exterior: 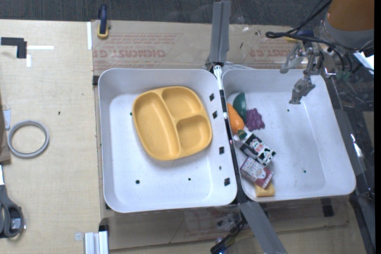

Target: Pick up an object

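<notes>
Piled against the right bin's (333, 128) left wall: small toys (253, 149), probably light, some soft, best pinched across narrow sides. Poised over the far right corner, gripper (302, 89) empty, opening impossible to tell.

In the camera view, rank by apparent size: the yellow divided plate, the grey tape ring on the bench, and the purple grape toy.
1. Yellow divided plate, clearly largest.
2. Grey tape ring.
3. Purple grape toy, smallest.
</notes>
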`<state>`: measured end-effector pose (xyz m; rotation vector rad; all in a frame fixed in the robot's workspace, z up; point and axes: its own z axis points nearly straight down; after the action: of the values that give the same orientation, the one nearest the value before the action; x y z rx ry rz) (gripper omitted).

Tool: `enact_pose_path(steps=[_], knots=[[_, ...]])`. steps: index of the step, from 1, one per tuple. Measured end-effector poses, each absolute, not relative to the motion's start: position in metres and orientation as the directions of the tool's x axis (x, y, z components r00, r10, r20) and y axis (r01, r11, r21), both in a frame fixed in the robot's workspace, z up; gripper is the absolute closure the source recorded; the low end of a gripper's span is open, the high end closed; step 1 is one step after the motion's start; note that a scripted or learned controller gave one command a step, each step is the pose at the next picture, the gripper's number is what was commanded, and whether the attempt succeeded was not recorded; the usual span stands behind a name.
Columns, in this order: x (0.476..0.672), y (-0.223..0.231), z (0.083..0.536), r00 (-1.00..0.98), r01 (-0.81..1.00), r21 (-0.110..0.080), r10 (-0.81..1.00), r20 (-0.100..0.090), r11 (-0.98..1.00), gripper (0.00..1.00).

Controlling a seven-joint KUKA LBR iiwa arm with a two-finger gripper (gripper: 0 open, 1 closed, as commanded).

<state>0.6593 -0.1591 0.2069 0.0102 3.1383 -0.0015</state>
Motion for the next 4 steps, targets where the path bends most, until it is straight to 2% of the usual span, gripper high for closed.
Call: enact_pose_path(steps=[1,2,3,4], knots=[[0.642,-0.143,0.106,-0.953,0.303,0.000,0.303,-0.002,0.953,0.00],[0.603,-0.147,0.092,-0.592,0.806,-0.001,0.806,-0.001,0.592,0.00],[0.636,-0.135,0.092,-0.289,0.957,0.000,0.957,-0.002,0.289,0.00],[0.659,-0.108,0.124,-0.185,0.983,0.000,0.983,-0.002,0.185,0.00]])
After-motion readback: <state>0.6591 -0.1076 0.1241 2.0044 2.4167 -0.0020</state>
